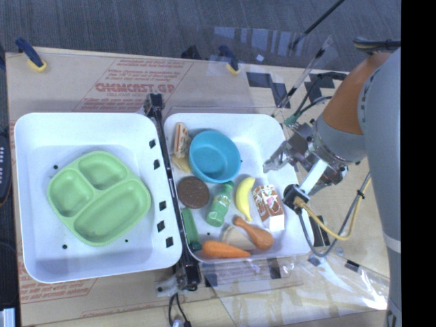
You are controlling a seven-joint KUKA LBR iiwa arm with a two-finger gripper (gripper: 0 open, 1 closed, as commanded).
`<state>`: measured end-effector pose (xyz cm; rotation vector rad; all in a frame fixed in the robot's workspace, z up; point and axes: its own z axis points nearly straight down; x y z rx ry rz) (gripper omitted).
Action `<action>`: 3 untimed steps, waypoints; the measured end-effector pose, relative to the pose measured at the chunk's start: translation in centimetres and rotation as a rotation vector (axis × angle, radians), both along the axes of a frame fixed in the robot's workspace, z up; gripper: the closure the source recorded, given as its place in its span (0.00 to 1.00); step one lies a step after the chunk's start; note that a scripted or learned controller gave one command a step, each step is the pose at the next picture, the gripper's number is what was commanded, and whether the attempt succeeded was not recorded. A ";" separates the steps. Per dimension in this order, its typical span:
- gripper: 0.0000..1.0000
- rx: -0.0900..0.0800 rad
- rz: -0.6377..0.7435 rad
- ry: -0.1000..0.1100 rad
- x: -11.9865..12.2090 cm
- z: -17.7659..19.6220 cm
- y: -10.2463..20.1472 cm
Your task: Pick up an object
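The claw (pixel 294 163) hangs at the right bin's (pixel 262 127) right edge; whether it is open I cannot tell. Nearest lies the carton (pixel 268 208), lower right of centre, beside the banana (pixel 244 197). Descend squarely, avoiding the wall.

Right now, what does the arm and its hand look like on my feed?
The arm is grey and rounded, with an orange band above the wrist. Below it sits a metallic grey hand with black parts. A yellowish cable loops from it, and thin dark cables run alongside.
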<state>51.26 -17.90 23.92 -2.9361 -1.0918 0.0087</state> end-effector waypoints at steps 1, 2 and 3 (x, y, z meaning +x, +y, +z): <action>0.00 -0.001 -0.151 -0.007 -3.1 -12.9 3.2; 1.00 0.006 -0.142 0.002 -3.2 -12.1 3.3; 1.00 -0.003 -0.420 0.006 2.6 -12.3 4.6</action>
